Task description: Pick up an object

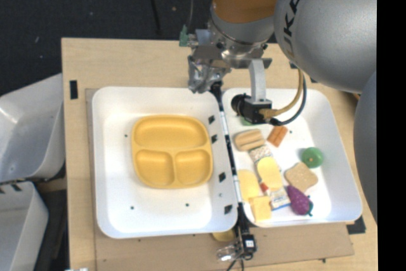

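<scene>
My gripper (205,80) hangs over the far end of the divider between the two white bins, with nothing seen in it. The right bin (333,136) holds several small items. A tan bun (248,138) and an orange piece (277,135) lie nearest the gripper. Further forward are a green ball (311,157), a brown bread slice (301,178), a purple eggplant (298,200) and yellow cheese blocks (269,171). The left bin (111,200) holds a yellow divided tray (171,150).
The grey arm and its orange band reach in from the upper right, above the right bin's far side. The wooden bench (82,60) shows around the bins. A small metal clip (235,251) sits at the front edge.
</scene>
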{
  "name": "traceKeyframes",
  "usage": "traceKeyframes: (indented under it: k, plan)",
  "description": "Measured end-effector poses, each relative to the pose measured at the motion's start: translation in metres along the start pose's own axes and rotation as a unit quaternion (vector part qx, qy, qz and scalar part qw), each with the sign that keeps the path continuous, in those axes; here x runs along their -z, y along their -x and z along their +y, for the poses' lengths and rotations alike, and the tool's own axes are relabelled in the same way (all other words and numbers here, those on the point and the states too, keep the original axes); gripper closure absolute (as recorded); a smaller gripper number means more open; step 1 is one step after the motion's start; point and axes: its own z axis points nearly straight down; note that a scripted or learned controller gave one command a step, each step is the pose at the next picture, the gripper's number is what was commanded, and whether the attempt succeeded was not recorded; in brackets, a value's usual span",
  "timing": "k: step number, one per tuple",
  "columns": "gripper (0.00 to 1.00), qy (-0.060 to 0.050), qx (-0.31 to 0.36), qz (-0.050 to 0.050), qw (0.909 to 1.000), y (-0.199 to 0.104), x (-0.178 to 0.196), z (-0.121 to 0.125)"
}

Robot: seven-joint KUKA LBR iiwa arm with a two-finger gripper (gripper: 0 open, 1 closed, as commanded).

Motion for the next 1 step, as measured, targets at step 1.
traceKeyframes:
  k: [1]
  plan:
    - [1.0,0.005,0.01,0.004,0.9999,-0.1025,-0.0348,-0.0201]
